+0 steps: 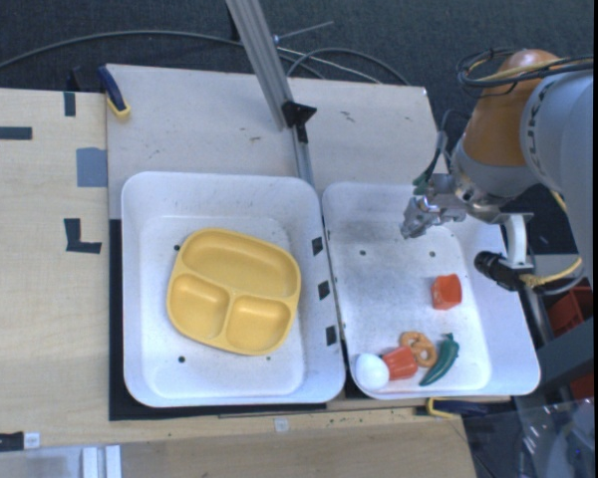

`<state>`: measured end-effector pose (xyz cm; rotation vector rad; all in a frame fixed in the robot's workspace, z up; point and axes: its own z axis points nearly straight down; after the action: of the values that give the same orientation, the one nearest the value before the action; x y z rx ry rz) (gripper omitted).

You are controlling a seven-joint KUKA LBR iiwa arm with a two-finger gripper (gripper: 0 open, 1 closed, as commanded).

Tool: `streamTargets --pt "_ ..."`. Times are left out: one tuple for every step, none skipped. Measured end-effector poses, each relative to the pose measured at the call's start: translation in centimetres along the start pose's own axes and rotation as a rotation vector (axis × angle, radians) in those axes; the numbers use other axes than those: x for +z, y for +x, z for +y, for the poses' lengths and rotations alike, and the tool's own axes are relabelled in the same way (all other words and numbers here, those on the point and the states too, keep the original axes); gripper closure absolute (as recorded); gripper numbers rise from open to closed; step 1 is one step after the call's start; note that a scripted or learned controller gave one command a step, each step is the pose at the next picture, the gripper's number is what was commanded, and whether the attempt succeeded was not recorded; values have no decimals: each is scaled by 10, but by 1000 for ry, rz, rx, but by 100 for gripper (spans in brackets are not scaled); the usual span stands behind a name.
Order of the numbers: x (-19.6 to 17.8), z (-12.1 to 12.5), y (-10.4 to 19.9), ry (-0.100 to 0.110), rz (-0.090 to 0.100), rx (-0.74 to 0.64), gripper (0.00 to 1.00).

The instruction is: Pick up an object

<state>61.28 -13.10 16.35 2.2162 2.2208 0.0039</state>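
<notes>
Start at your left: the surface (40, 267) there is bare board with a few dark tape marks. Next comes the left bin (140, 366), which holds a yellow divided plate (234, 289) lying flat near its middle, its three compartments facing up.

Move on to the right bin (374, 267). Its upper half is bare and speckled, and the objects are gathered toward its near end. A red block (447, 291) sits alone by the right wall. Below it, along the near wall, you have a cluster: a white egg (371, 370) in the corner, a red piece (401, 362) touching it, a pretzel (418, 346) just above that, and a green pepper (443, 358) lying at a slant on the cluster's right side.

The end effector (419, 217) hangs over the upper right part of this bin, with the grey arm and its orange band reaching in from your right. You cannot tell from here how far its fingers are spread, and nothing is visible between them.

The relation that matters: the red block lies toward the near end from the end effector and slightly to the right, apart from everything else. I judge it the easiest pick, since the cluster pieces touch one another and crowd the wall.
</notes>
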Motion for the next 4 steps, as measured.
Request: streamTargets --pt "-43 -2 -1 2 0 0 100" --pt "-96 -1 -1 0 0 0 100" --pt "-80 4 52 7 2 -4 100" --pt "-65 7 107 8 2 -5 100"
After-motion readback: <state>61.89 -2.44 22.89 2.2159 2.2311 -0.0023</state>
